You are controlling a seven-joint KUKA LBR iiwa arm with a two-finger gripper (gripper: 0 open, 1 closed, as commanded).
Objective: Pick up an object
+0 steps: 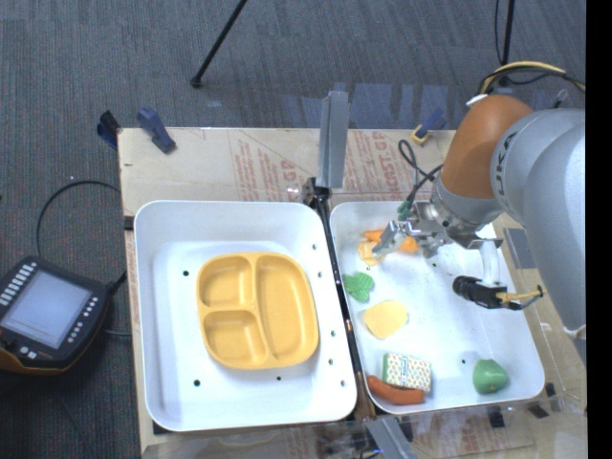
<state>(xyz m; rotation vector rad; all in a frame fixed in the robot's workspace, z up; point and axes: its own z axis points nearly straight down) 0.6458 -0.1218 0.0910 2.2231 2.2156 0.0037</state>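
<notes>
At twelve o'clock of the right white bin, our gripper hovers over small orange-and-yellow plastic pieces, presumably picking; we cannot tell its opening.

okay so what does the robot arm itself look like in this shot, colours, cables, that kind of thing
The arm is thick, rounded and light grey, with a glossy orange band above the wrist. The gripper is a small metallic assembly with dark parts. Thin dark cables loop beside the wrist, and yellow and black cables arc over the arm's top.
</notes>
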